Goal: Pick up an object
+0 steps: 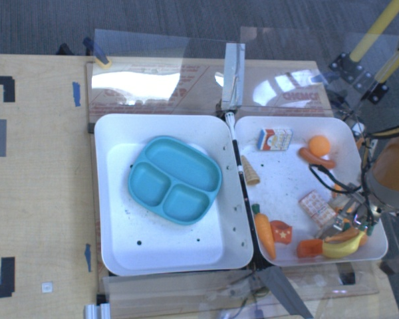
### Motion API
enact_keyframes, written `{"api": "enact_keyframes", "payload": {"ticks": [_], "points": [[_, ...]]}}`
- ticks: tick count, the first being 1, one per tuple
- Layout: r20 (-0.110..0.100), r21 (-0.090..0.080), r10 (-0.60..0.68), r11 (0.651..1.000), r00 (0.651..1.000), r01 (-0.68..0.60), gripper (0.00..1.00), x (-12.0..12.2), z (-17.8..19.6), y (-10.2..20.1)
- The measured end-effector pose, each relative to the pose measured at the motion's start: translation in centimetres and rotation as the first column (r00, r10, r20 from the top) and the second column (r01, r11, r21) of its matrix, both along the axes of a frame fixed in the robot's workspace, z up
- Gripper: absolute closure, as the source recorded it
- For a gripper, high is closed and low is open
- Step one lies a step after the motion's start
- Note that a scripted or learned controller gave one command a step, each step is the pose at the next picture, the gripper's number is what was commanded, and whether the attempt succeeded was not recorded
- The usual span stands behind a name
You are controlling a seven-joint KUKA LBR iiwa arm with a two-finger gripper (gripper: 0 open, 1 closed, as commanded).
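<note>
The right bin [289, 178] holds several toy foods: a small milk carton [274, 139], an orange [319, 145] with a reddish sausage [314, 157] beside it, a waffle cone [251, 171], a carrot [265, 234], a red piece with a star [281, 232], a cracker [317, 206], a banana [342, 246] and a red piece [308, 248]. My gripper [344, 219] reaches in from the right and sits low in the bin's near right corner, just above the banana and next to the cracker. Cables and its own body hide its tips.
The left bin [113, 198] holds a blue divided plate [175, 179]. A metal divider [233, 85] and clear panels stand behind the bins. The arm's orange band [389, 168] hangs over the right bin's right rim. Yellow bars [379, 25] cross the top right.
</note>
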State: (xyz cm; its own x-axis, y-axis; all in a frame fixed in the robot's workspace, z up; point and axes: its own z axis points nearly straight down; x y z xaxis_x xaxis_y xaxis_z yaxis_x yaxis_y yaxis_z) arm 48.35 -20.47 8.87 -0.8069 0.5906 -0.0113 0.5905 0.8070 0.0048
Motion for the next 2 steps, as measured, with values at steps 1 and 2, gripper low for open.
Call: {"api": "enact_keyframes", "payload": {"ticks": [1, 2], "points": [[-0.001, -0.001, -0.032, 0.999, 0.999, 0.032, 0.00, 5.0, 0.0, -0.6], [0.009, -0.004, -0.030, 1.000, 1.000, 0.030, 1.00, 5.3, 1.2, -0.5]]}}
